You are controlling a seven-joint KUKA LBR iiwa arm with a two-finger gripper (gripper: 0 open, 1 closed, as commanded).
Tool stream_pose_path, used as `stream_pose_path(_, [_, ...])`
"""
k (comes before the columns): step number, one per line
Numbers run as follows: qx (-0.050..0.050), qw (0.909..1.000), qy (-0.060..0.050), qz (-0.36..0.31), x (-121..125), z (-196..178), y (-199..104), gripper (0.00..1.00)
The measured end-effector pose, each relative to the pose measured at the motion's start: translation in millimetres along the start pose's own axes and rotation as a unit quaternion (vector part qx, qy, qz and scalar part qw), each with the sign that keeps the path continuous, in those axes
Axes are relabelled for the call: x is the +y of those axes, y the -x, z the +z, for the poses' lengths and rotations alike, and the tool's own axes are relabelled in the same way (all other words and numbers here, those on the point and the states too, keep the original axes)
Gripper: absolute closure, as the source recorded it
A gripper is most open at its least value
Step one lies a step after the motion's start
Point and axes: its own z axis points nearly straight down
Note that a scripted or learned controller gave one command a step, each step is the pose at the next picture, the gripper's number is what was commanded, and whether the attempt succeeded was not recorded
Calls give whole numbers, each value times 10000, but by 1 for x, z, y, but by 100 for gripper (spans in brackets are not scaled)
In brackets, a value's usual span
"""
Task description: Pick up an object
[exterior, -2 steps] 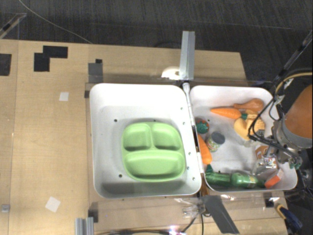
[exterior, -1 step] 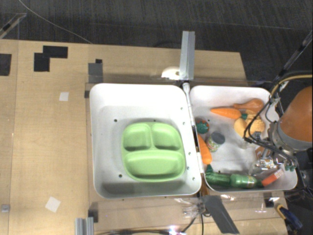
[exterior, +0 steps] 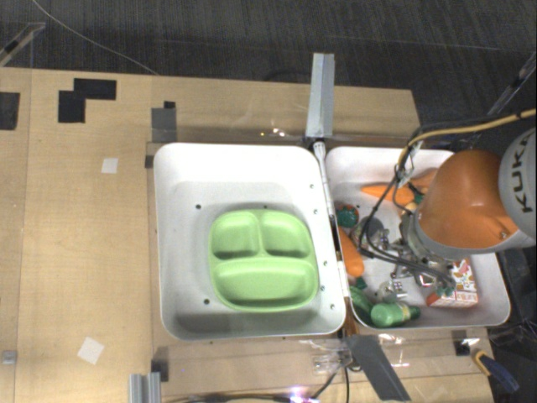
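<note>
The right white bin (exterior: 497,307) holds several small objects. An orange carrot-like piece (exterior: 388,193) lies near its back, another orange piece (exterior: 354,261) sits by the left wall, and a green bottle-shaped item (exterior: 388,314) rests at the front. A small red and white box (exterior: 458,287) lies at the right front. The arm's orange band (exterior: 463,198) hangs over the bin's middle, and my gripper (exterior: 406,277) sits low among the objects just above the green item. Cables and the wrist hide its tips.
The left white bin (exterior: 180,225) holds a green divided tray (exterior: 263,257). A grey metal post (exterior: 320,95) stands behind the gap between the bins. The wooden bench (exterior: 75,250) stretches to the left.
</note>
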Motion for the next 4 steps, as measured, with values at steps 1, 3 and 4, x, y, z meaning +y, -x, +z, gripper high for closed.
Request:
stream_pose_path(1, [82, 9996, 3, 285, -22, 7, 130, 0])
stream_pose_path(3, [54, 9983, 3, -588, -19, 1, 14, 0])
stream_pose_path(4, [59, 9993, -13, -377, -5, 1, 25, 0])
